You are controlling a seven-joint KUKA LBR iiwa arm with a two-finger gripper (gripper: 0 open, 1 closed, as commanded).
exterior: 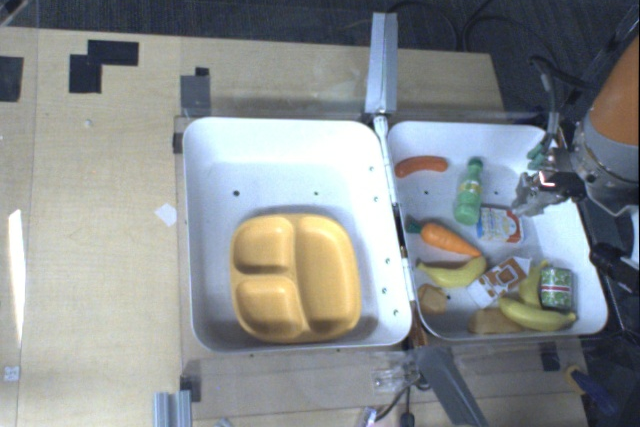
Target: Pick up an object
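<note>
1. Objects fill the right bin [590,245]: sausage [421,165], green bottle [468,192], carrot [449,238], bananas [450,272], a small can [556,287] and a white packet [497,224].
2. Gripper [533,196] hovers at the bin's right side, just beside the packet (nothing seen between its tips).
3. Left bin [210,215] holds a yellow tray [296,275].

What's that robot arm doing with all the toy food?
The robot's hand hangs over the right bin, near a small white packet. It is not holding anything that I can see. That bin also has a green bottle, a sausage, a carrot, bananas and a little can. The left bin holds a yellow divided tray. Its job is to pick one thing up.
</note>
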